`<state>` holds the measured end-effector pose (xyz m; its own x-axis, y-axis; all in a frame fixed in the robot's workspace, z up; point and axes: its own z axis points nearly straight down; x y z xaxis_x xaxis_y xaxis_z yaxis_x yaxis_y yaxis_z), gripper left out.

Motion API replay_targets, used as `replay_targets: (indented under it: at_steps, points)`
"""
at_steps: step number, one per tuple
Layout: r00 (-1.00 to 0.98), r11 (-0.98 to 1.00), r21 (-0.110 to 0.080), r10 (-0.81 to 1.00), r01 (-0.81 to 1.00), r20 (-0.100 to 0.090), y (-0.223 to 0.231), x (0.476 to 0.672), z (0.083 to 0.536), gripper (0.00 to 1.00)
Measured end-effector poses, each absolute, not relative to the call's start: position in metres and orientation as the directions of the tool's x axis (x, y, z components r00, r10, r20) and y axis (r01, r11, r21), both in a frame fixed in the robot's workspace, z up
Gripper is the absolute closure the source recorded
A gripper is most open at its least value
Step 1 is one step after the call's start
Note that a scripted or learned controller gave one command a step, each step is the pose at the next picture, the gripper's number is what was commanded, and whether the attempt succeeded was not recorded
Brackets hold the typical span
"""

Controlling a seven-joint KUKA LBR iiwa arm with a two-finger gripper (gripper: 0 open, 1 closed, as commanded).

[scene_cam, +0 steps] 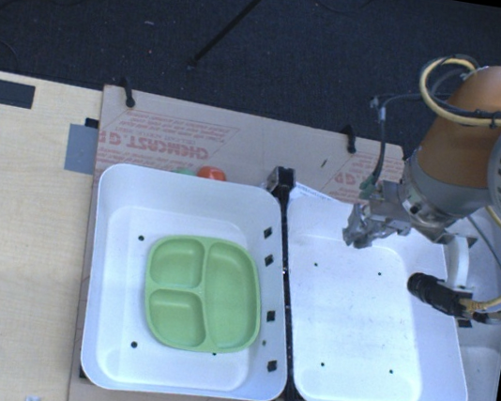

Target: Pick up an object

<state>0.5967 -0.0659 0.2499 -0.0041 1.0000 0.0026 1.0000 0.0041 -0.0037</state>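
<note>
Green divided plate lies flat in the left bin, slightly right of centre. Looks like light, rigid plastic, smooth, probably slippery; the raised outer rim or a divider ridge is likely the best pinch spot, since the flat lie gives little else. Claw hangs over the right bin's back-left corner, well apart from the plate, gripping nothing; open or closed, cannot tell. Small orange-red thing behind the left bin is mostly hidden.

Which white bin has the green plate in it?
The left bin holds the green plate, a tray with three sections. The right bin has no plate; the gripper is above its far edge.
</note>
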Motion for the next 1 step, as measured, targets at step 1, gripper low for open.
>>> replay_targets:
  at_steps: [1]
  points:
    - [-0.004,0.004,-0.005,1.0,1.0,0.002,-0.0206,0.591,0.2448,1.0]
